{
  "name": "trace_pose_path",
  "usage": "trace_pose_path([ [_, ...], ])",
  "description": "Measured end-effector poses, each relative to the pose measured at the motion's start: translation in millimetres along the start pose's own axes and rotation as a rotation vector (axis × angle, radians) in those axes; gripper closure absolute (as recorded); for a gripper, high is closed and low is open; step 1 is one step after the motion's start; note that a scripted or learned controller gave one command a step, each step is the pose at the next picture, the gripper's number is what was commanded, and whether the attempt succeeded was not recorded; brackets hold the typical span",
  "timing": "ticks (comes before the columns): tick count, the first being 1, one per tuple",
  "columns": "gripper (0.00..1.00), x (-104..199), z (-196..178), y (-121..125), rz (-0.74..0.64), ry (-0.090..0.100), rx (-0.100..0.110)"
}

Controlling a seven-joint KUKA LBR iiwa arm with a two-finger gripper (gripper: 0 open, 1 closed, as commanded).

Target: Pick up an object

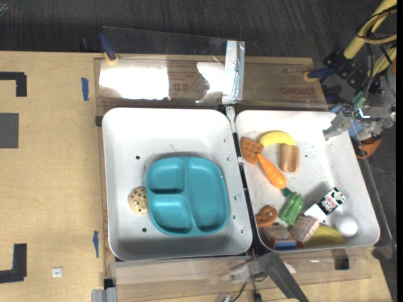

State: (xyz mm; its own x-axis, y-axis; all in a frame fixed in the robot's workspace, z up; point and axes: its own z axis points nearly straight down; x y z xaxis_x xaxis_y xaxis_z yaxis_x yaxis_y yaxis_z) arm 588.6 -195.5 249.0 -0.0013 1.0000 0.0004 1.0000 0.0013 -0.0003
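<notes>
The right bin holds a pile of toy food. A yellow banana, a brown waffle, an orange carrot and a tan sausage lie toward its back. Near the front are a pretzel, a green vegetable, a black-and-white carton, a white egg and a yellow piece. My gripper hangs over the bin's back right corner, above the rim and apart from every object, with nothing visibly in it.
The left bin carries a teal divided plate and a speckled cookie beside it. A clear plastic sheet stands behind the bins. Cables and arm hardware crowd the upper right.
</notes>
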Motion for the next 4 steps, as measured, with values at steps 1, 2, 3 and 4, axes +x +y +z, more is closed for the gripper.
trace_pose_path([
  [1,0.0,53.6,110.6,-26.1,-0.058,0.002,0.008],
  [2,1.0,51.9,95.9,-23.0,-0.056,-0.001,-0.004],
  [3,1.0,20.2,80.0,36.9,-0.078,-0.002,-0.003],
  [4,0.0,20.6,80.4,36.8,-0.079,-0.001,-0.002],
])
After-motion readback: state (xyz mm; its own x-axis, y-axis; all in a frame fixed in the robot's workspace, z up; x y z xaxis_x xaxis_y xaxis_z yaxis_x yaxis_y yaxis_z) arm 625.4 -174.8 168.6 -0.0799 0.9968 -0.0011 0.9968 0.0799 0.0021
